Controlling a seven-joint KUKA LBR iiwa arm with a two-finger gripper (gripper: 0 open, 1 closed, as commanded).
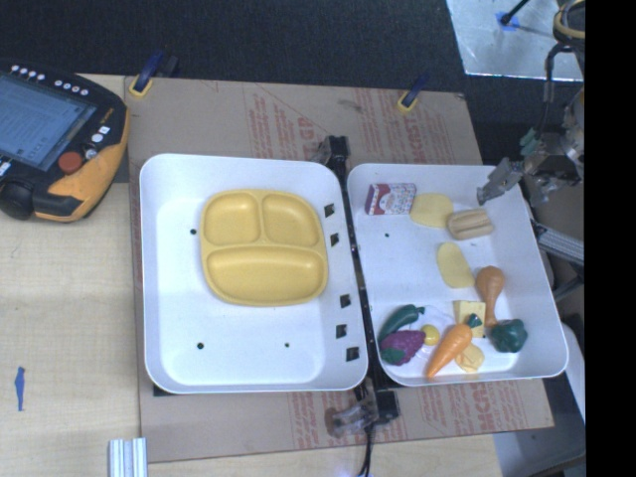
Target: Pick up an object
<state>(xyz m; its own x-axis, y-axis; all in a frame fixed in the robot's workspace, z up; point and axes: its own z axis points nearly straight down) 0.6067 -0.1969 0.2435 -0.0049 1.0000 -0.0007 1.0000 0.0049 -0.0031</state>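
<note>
I see gripper [507,179] at right-bin [397,266] upper right edge (finger state: cannot tell), staged above bread roll [469,224], likely first pick.

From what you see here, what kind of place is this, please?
Probably a robot lab bench for pick-up trials, not a kitchen. A teach pendant lies on the bench, two white bins are clipped side by side on cardboard, and the food in the right bin is toy plastic.

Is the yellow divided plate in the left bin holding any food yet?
Empty: all three compartments of the yellow divided plate show bare yellow plastic.
</note>
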